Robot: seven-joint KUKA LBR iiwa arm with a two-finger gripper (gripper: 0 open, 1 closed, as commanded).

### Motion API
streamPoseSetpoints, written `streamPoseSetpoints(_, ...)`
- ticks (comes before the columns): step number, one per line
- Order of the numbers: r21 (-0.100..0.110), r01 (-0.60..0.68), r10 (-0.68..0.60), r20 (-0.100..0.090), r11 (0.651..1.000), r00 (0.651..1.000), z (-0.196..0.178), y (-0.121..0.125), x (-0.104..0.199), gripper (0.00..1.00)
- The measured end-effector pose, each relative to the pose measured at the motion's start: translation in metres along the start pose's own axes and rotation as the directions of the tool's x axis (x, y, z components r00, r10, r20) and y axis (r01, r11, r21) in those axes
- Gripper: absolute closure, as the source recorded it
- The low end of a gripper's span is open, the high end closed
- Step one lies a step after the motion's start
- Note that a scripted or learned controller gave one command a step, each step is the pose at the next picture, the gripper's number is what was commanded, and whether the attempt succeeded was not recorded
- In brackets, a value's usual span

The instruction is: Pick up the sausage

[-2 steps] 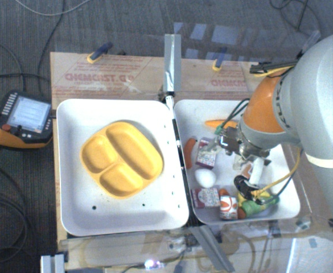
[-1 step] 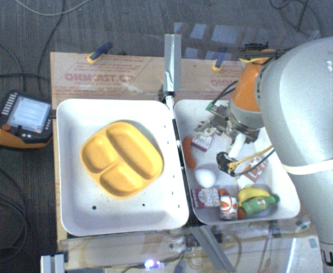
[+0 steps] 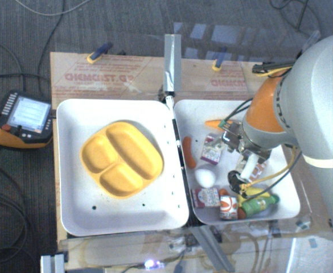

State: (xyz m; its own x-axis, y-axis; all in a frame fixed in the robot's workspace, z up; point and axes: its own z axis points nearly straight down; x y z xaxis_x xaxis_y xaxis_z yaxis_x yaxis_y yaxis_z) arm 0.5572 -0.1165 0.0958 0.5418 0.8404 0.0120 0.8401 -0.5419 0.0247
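Sausage [image 3: 188, 152], one; bins [image 3: 69, 209], two.

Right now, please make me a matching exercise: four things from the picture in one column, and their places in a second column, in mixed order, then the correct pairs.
Things:
1. sausage
2. yellow tray
3. egg
4. green bottle

Places:
A. in the middle of the left bin
B. at the left wall of the right bin
C. near the front right corner of the right bin
D. in the right bin, just right of the sausage's lower end

Pairs: 1-B, 2-A, 3-D, 4-C
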Motion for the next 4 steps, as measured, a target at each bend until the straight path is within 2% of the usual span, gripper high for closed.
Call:
streamPoseSetpoints(1,0.0,-0.222,0.222,0.002,0.975,0.975,-0.003,-0.062,-0.025,0.0)
streamPoseSetpoints(2,0.008,-0.668,0.667,0.031,0.744,0.744,-0.089,-0.082,0.033,0.0)
streamPoseSetpoints(3,0.007,-0.714,0.713,0.033,0.7,0.7,-0.089,-0.122,0.057,0.0)
streamPoseSetpoints(4,0.01,-0.711,0.71,0.033,0.703,0.703,-0.086,-0.073,0.153,0.0)
